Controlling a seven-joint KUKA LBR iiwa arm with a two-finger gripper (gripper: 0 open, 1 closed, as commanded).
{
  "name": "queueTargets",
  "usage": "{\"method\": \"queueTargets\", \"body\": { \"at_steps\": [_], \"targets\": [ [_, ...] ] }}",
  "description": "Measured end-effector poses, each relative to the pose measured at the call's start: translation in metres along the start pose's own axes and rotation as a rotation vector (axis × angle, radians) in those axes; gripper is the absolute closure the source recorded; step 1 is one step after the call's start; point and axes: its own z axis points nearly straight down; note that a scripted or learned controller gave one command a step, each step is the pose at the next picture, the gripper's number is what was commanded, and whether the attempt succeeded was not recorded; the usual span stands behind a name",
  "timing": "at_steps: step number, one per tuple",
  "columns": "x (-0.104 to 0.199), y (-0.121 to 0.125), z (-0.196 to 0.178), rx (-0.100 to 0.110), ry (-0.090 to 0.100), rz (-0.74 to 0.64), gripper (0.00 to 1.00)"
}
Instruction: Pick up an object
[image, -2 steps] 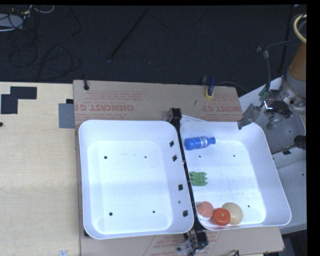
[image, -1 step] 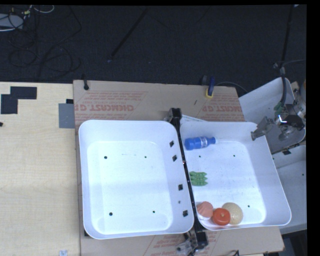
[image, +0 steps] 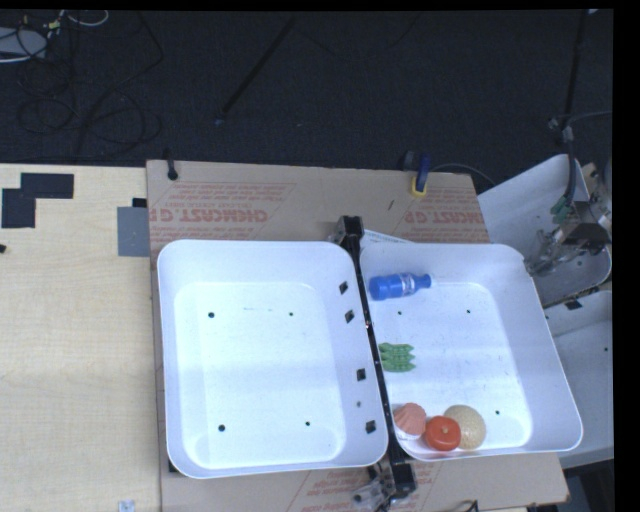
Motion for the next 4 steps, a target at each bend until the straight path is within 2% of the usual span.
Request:
{"method": "queueTargets", "body": {
  "at_steps": [2,4],
  "targets": [
    [0.001,0.039,-0.109,-0.007,-0.001,-0.002,1.00],
    [0.002,0.045,-0.127,-0.002,-0.001,-0.005,1.00]
  ]
}}
